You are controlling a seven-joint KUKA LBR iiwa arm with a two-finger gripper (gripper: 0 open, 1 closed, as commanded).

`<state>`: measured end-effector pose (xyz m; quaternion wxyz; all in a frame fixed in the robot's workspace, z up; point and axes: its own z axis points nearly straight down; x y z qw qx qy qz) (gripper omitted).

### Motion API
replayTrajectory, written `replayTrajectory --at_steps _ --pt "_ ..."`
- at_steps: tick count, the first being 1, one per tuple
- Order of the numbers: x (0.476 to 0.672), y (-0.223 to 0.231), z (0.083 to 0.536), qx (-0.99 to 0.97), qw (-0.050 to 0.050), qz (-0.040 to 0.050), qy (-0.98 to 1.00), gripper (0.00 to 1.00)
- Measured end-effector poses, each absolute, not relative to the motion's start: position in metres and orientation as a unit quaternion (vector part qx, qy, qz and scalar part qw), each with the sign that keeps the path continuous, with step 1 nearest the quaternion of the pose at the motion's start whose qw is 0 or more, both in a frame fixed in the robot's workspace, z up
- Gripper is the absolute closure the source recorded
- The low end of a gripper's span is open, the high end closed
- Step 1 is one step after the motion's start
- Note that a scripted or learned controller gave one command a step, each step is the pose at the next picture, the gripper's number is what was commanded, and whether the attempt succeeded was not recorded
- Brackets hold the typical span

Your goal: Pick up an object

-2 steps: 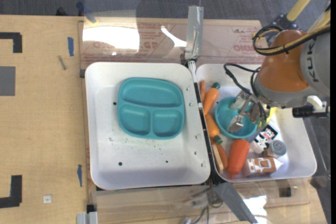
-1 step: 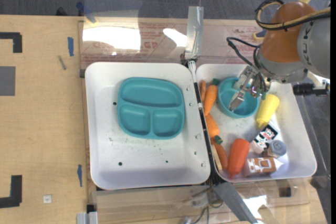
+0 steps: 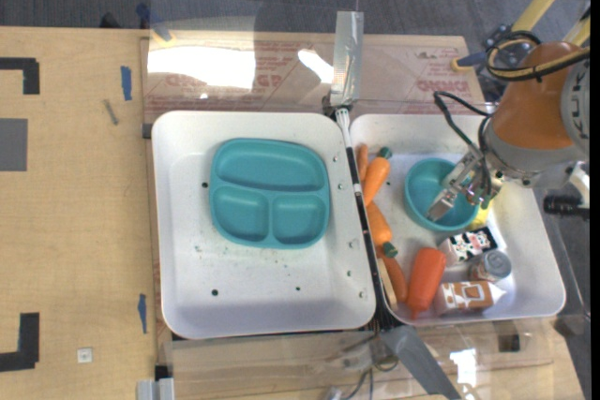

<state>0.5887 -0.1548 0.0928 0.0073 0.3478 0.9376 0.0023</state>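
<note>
Smooth orange carrot (image 3: pixel 425 278), rounded teal bowl (image 3: pixel 437 192)

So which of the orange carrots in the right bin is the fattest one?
The stubby carrot at the near end of the right bin, beside the small carton. The others, along the divider, are slimmer.

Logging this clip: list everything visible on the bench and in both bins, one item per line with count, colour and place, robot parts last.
left bin: 1, white, left of the divider
right bin: 1, white, right of the divider
divided plate: 1, teal, middle of left bin
bowl: 1, teal, upper part of right bin
carrots: about 3, orange, along right bin's left wall
orange cylinder: 1, orange-red, lower right bin
small packages: a few, brown and white, lower right corner of right bin; details unclear
arm: 1, grey with orange band, over right bin
gripper: 1, over the bowl's right side
</note>
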Motion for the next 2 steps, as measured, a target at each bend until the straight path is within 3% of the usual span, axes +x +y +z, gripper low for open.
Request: replayTrajectory --at_steps 1,2 --pt "0.511 -0.153 0.096 0.400 0.020 0.0058 0.916 0.00" --pt "0.580 -0.123 0.093 0.412 0.010 0.0034 0.911 0.00"
